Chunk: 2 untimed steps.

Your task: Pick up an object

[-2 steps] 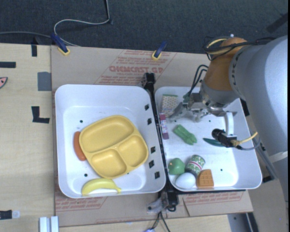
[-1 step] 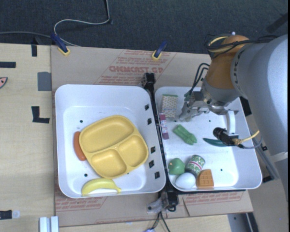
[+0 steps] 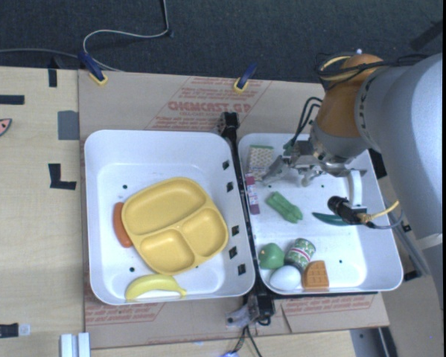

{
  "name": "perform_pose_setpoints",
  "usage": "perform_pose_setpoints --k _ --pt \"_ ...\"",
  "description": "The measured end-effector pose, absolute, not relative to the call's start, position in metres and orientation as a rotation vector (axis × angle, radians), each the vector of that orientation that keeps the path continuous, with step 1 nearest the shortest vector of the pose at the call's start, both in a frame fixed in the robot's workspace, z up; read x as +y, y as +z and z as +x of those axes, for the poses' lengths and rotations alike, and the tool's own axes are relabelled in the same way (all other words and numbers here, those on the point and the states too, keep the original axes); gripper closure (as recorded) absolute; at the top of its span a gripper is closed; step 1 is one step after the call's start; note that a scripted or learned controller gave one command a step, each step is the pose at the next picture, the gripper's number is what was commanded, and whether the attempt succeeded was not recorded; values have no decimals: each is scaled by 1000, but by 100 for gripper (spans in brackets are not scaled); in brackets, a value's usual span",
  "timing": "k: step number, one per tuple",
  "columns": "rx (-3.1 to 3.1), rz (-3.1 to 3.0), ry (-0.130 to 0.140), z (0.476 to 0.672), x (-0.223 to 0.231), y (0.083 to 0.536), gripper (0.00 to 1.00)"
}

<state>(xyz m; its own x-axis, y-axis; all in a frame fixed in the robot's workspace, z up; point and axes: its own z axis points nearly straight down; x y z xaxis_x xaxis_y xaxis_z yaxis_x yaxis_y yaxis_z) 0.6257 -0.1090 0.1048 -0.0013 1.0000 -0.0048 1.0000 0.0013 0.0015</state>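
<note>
My gripper [image 3: 293,168] hangs low over the back of the right bin [image 3: 371,274], under the grey arm with its orange band. Just left of it lies a checked packet [image 3: 261,157]. A green oblong piece [image 3: 284,207] lies a little in front of the gripper, apart from it. A small pink-and-white stick [image 3: 251,199] rests against the bin's left wall. Near the front sit a green round fruit [image 3: 270,256], a green-labelled can [image 3: 300,253], a white egg-like ball [image 3: 285,279] and an orange cracker [image 3: 316,274]. I see nothing held in the gripper.
The left bin [image 3: 103,162] holds a yellow divided plate [image 3: 176,223], an orange piece [image 3: 121,225] tucked under the plate's left edge, and a banana [image 3: 154,287] at the front. A black divider [image 3: 234,184] runs between the bins.
</note>
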Motion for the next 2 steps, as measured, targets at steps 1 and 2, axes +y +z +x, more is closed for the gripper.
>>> perform_pose_setpoints --k 1,2 --pt "2221 2218 -4 625 -109 114 100" --pt "2221 2218 -4 625 -109 114 0"
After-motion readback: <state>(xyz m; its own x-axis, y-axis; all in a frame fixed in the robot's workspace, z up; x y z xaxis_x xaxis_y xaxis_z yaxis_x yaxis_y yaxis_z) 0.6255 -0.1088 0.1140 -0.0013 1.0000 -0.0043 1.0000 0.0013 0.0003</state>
